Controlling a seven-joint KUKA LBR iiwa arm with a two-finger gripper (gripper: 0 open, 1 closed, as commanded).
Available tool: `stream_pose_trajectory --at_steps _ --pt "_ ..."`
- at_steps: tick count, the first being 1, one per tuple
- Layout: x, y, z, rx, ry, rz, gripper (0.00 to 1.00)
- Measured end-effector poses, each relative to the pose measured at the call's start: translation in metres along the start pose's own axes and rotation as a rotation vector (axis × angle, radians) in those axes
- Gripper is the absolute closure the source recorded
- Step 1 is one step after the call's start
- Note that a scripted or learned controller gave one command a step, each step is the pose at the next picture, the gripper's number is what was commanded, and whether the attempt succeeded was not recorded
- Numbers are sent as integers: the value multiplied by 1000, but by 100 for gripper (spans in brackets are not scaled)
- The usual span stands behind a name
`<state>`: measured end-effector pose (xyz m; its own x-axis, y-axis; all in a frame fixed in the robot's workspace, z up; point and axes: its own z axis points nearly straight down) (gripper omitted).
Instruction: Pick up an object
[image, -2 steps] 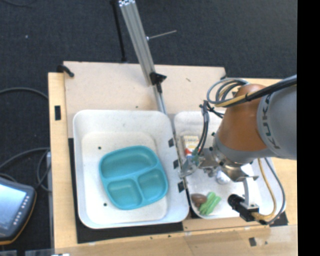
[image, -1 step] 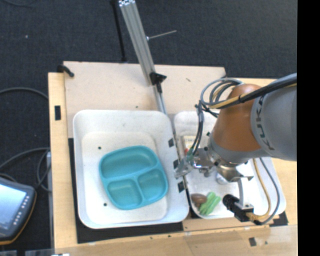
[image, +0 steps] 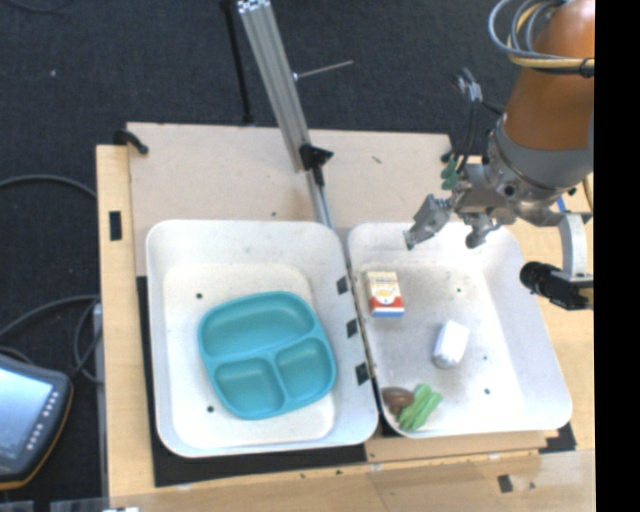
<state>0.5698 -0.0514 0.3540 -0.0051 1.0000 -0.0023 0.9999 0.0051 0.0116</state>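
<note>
The grey two-finger gripper (image: 447, 228) hangs spread and unladen over the right white bin's (image: 520, 345) far edge, above a small red-and-white carton (image: 384, 294).

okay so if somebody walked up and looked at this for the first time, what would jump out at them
Most likely the teal divided tray, which lies in the left bin and is the brightest thing on the bench. Next, the arm's orange band at upper right, with the gripper above the far edge of the right bin. That bin holds a small carton, a white object and a green item.
</note>
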Motion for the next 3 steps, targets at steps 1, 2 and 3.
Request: stream_pose_trajectory --at_steps 1,2,3 --pt "-80 -4 45 14 -2 13 0" --pt "-64 -31 104 17 2 6 0" --pt "4 -82 155 18 5 0 0"
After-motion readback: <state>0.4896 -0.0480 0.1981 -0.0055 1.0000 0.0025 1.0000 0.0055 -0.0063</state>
